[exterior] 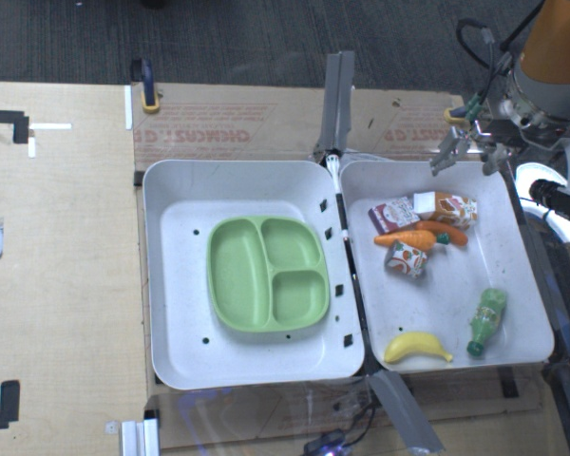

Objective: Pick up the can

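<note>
The can, small with a red and white label, lies on its side in the middle of the right bin, just below two carrots. My gripper hangs over the far rim of the right bin, up and to the right of the can and well apart from it. Its fingers are spread open with nothing between them.
Also in the right bin are a red and white packet, an orange and white pack, a green bottle and a banana. The left bin holds a green divided plate.
</note>
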You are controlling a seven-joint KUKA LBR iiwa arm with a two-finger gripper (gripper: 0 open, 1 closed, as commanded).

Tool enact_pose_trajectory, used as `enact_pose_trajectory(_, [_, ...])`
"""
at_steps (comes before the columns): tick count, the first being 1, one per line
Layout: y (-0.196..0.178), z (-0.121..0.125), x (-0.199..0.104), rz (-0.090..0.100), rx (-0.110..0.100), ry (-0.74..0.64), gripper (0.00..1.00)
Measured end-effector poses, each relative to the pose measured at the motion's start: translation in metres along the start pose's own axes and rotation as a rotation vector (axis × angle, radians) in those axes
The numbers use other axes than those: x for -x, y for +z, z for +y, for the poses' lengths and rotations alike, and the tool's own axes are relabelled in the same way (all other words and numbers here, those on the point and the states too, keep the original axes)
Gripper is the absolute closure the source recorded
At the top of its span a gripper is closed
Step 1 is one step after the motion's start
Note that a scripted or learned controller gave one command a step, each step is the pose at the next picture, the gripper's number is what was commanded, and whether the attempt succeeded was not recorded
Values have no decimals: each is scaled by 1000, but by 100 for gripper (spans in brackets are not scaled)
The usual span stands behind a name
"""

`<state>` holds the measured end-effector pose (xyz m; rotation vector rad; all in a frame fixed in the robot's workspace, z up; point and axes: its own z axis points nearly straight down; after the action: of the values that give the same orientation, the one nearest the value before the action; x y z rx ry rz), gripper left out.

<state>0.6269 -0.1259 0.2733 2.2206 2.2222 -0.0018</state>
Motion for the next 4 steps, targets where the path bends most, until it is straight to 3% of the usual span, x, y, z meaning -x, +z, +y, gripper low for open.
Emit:
enact_pose_trajectory(1, [26,-85,-26,0,0,-35,0])
enact_pose_trajectory(2, [147,-79,-33,1,0,-16,0])
enact_pose_trajectory(3, [181,-77,-15,1,0,77,0])
enact_pose_trajectory(4, [181,-46,13,0,1,37,0])
